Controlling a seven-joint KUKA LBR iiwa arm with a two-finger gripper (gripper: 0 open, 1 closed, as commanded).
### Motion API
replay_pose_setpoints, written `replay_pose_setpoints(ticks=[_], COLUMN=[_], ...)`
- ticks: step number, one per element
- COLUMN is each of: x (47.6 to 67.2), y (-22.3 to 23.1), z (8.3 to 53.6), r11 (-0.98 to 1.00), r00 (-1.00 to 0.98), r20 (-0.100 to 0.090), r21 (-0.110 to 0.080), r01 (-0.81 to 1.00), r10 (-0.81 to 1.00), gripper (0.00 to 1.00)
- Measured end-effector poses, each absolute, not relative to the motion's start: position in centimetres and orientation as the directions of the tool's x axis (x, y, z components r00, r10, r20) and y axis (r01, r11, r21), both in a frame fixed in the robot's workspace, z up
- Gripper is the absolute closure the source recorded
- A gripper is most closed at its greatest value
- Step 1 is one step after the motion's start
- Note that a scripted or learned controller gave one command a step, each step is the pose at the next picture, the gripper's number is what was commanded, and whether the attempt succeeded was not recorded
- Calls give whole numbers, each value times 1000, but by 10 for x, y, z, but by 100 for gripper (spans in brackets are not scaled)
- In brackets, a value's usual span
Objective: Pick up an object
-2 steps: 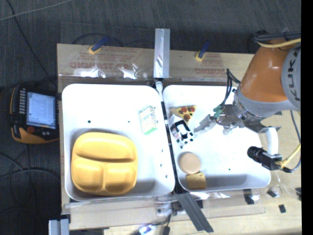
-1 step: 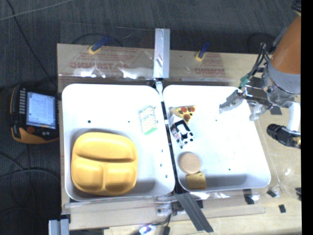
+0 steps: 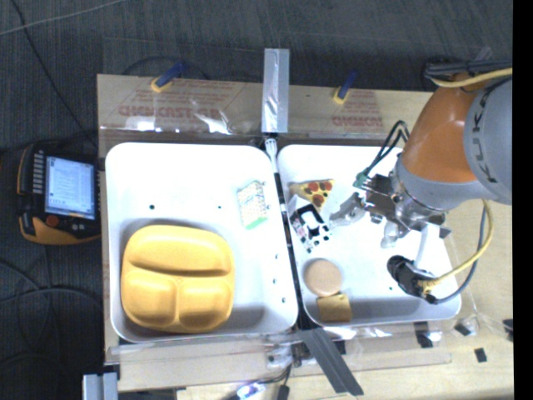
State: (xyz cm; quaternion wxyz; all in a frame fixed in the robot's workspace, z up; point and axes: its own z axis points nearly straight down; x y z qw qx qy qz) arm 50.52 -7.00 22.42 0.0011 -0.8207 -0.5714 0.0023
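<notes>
Gripper (image 3: 346,213) at centre right over the right bin (image 3: 366,161), fingers' state impossible to tell, round tan disc (image 3: 323,276) lower down, yellow loaf (image 3: 176,275) lower left

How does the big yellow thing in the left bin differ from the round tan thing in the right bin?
The yellow loaf-shaped object is far larger than the round tan disc. The loaf is bright yellow and lobed; the disc is pale tan and flat-looking. The loaf lies alone; the disc adjoins a brown block. Both rest untouched.

Only thing I can actually read is "KUKA" on the grey arm (image 3: 487,136). The red print on the cardboard sheet (image 3: 191,105) is too blurry.
</notes>
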Motion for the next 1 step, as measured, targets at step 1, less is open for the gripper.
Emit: replay_pose_setpoints(ticks=[1], x=[518], y=[-142], z=[308], r11=[-612], r00=[612], r20=[-5], r21=[0], r01=[791], r10=[791], gripper=[0])
